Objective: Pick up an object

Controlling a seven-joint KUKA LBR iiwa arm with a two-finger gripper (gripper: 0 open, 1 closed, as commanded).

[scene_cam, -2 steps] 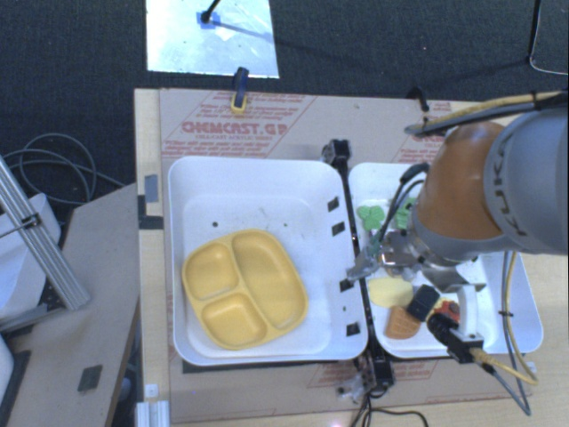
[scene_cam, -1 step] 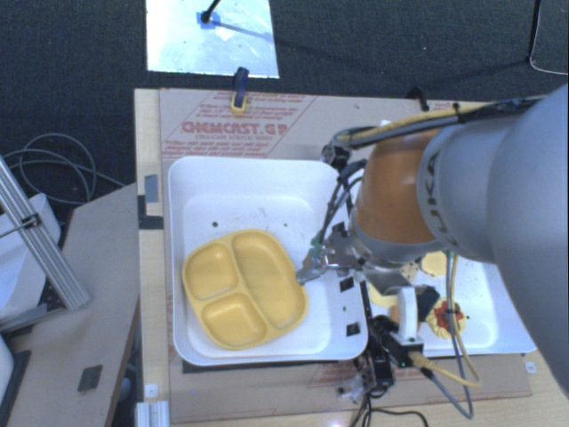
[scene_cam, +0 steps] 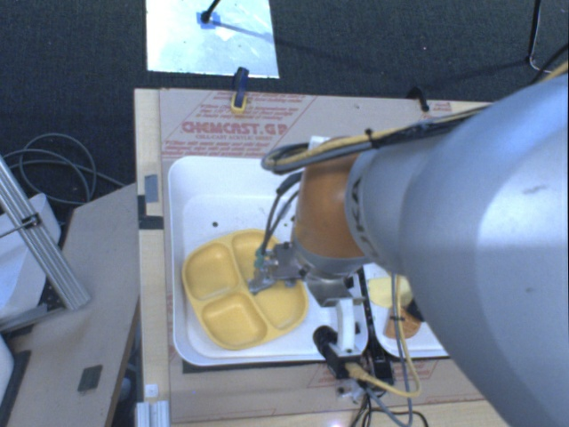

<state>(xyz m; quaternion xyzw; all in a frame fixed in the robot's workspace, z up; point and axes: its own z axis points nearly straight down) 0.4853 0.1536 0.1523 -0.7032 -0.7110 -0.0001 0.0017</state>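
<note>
- A yellow divided plate (scene_cam: 233,294) with three compartments lies in the left white bin (scene_cam: 200,194), toward that bin's near side.
- The arm (scene_cam: 462,229), grey with an orange band (scene_cam: 324,207), reaches in from the right and covers much of the right white bin (scene_cam: 436,347).
- The gripper (scene_cam: 264,274) sits low over the plate, at the ridge where its compartments meet, near the plate's right part; whether it is released or clenched cannot be told.
- In the right bin, just right of the arm's wrist, a pale yellow object (scene_cam: 388,289) and a brown object (scene_cam: 402,326) peek out, partly hidden.
- The tabletop (scene_cam: 151,327) carries a cardboard sheet (scene_cam: 240,123) printed in red behind the left bin.
</note>
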